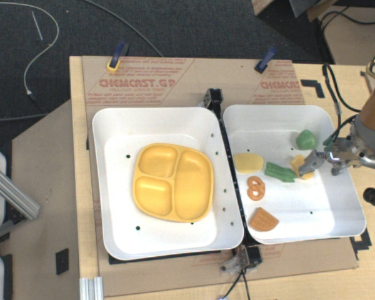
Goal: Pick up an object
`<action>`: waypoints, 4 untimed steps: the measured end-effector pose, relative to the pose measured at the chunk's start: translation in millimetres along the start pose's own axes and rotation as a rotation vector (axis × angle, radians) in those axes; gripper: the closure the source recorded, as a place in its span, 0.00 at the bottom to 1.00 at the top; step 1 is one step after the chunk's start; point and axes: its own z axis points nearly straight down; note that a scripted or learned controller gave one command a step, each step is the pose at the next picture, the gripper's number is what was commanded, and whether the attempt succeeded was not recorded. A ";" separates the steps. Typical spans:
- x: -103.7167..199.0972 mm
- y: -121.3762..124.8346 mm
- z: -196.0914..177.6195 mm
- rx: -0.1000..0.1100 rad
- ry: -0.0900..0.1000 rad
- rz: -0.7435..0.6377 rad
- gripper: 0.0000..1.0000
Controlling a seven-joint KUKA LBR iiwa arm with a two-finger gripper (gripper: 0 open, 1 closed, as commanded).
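Now | tool [310,164] low in right bin [344,224] | touching small yellow piece [298,162] | grip state: cannot tell

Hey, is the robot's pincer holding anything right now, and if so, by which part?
It cannot be told. The pincer is low in the right bin, right beside a small yellow piece, but no object shows between its tips.

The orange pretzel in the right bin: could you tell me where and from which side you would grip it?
I would come straight down on the pretzel, which lies flat and apart from its neighbours, and pinch across one outer loop, probably with one finger through a hole.
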 end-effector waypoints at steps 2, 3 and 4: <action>11.9 -0.6 76.8 -0.002 0.000 -0.001 0.00; 11.6 0.6 64.2 -0.007 -0.001 -0.001 1.00; 11.2 0.1 20.8 -0.012 -0.005 -0.001 1.00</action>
